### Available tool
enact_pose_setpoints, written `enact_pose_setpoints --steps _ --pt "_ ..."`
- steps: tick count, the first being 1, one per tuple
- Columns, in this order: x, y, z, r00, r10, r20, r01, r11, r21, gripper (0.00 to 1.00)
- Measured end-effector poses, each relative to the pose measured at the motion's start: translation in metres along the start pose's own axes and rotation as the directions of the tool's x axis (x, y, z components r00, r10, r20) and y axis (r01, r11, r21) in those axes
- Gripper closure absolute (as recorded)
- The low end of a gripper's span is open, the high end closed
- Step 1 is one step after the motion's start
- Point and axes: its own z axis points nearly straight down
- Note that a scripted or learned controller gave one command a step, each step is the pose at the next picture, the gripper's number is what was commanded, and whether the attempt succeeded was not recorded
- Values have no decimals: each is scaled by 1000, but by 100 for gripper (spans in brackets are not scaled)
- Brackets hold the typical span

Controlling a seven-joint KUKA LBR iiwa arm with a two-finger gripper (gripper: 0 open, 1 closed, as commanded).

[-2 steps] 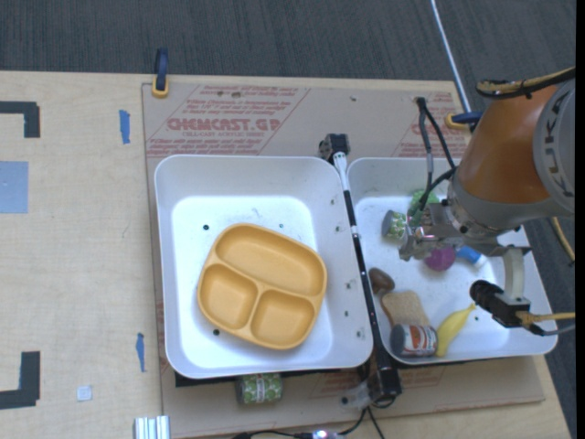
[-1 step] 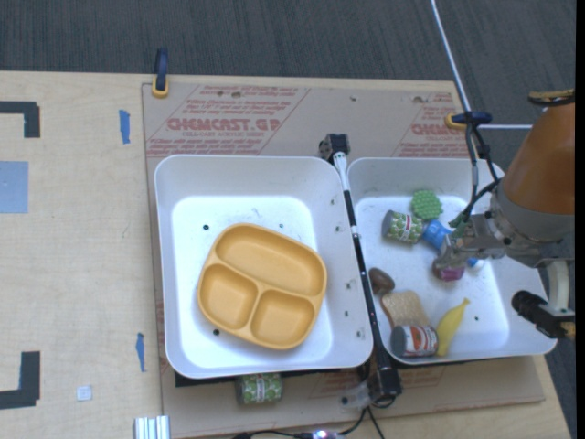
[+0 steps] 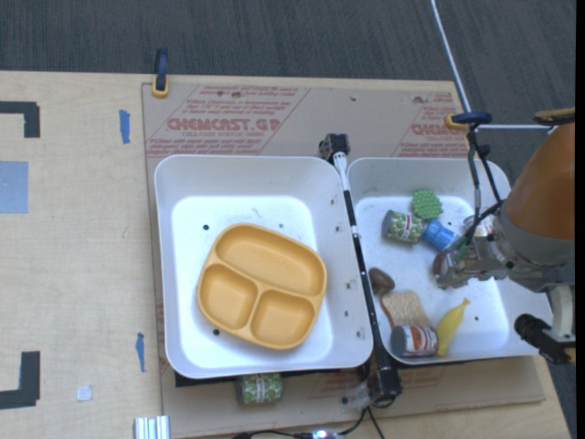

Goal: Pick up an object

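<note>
A broad pale wooden bench [image 3: 73, 273] is lying under everything, and a brown printed cardboard sheet [image 3: 274, 117] is covering its middle. Two shallow white plastic bins are sitting on that sheet side by side: the left bin [image 3: 174, 245] and the right bin [image 3: 494, 332].

The grey arm with the orange band [image 3: 547, 199] is reaching in from the right and hanging over the right bin's far side. Its two-finger gripper [image 3: 452, 268] is hovering low near the bin's middle, just right of the clutter; whether it is released, clenched or grasping anything cannot be told, as the tip is blurred and dark.

A yellow three-compartment plastic tray [image 3: 262, 286] is resting at a tilt in the left bin.

In the right bin, the possible picks are lying apart from the gripper. A green-labelled can [image 3: 400, 227] is lying on its side, just beside a green bumpy toy [image 3: 426, 203] and a small blue cylinder [image 3: 440, 236]. A tan textured slab [image 3: 407, 307] is lying near the front left, with a brown rounded lump [image 3: 380, 281] behind it. A red-and-white labelled can [image 3: 416, 339] is sitting at the front, touching a yellow toy banana [image 3: 452, 324].

Another green can [image 3: 261, 389] is lying outside, on the sheet in front of the left bin.
</note>
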Motion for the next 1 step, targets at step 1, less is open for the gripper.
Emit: enact_pose_setpoints --steps 1 --pt "44 29 -11 1000 -2 1 2 1000 -3 100"
